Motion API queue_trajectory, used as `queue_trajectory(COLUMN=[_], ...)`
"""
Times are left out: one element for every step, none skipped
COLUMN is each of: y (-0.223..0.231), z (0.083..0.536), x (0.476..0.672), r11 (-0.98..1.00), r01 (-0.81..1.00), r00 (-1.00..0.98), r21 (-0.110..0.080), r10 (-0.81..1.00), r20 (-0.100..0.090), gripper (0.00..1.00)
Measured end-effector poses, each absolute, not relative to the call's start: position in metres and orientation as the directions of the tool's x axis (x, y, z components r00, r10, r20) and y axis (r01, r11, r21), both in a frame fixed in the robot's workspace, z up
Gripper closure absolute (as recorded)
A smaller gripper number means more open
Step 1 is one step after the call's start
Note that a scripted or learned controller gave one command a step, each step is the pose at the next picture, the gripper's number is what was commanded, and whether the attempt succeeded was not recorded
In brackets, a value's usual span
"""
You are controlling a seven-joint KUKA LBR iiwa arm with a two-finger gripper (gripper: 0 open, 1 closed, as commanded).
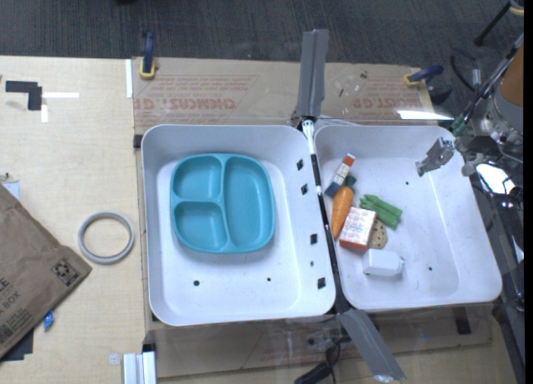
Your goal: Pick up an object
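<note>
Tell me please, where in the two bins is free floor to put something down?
Left bin: the strip around the blue plate, widest toward the near wall. Right bin: the right half, from the green beans and white box to the right wall. Crowded: its left side, around the carrot.

A roll of tape [106, 236] and a cardboard box [29, 270] lie on the bench [67, 149].
</note>
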State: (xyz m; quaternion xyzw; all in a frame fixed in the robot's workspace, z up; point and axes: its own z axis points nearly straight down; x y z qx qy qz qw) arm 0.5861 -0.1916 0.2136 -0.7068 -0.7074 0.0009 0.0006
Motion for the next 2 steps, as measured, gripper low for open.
queue_trajectory(y=[-0.151, -0.151], z=[0.130, 0.097], x=[0.570, 0.579], r11=[-0.024, 0.056], r01=[1.000, 0.998], r00=[0.024, -0.056], r21=[-0.003, 0.005], r10=[1.000, 0.998], r20=[0.000, -0.001], gripper=[0.00, 0.00])
